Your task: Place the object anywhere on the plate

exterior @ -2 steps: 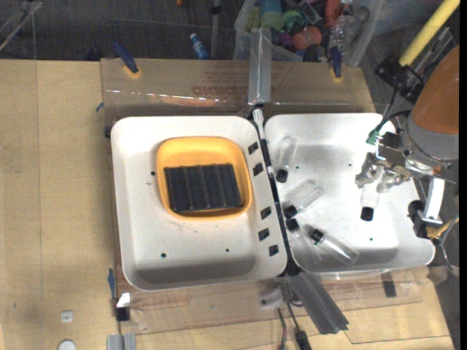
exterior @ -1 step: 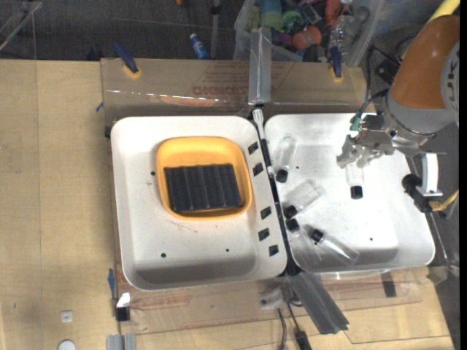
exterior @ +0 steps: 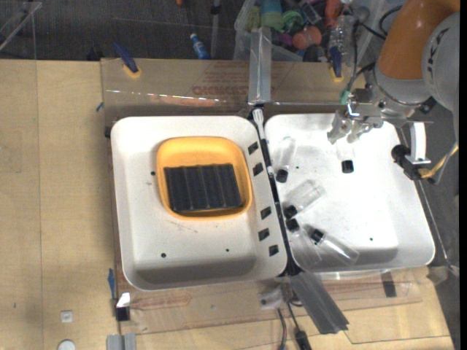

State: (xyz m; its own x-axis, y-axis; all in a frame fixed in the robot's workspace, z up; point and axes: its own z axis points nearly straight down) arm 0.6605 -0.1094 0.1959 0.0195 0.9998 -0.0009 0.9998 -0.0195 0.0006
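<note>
Watching the end effector [exterior: 349, 131] hanging over the far part of the right bin [exterior: 408, 257], reaching in from the right side of the worktop [exterior: 51, 159]. Not managing to tell whether released or clenched, and seeing nothing grasped in it. Taking the small black piece [exterior: 347, 166] as the likeliest thing to carry: lying on the bin floor just beside the end effector, on the side nearer the camera, too small to be showing any long axis. Noting three clear tubes with dark caps also lying in that bin: one [exterior: 283, 154] close to the middle wall, one [exterior: 306, 194] near the centre and tilted, one [exterior: 333, 246] toward the near edge with its long axis running slantwise. Placing the yellow plate [exterior: 166, 152] in the left bin [exterior: 135, 232], well apart to the camera's left and already bearing a dark ridged slab [exterior: 203, 187]. Judging the coming move as dropping slightly toward the camera, then crossing leftward over the wall between the bins.
</note>
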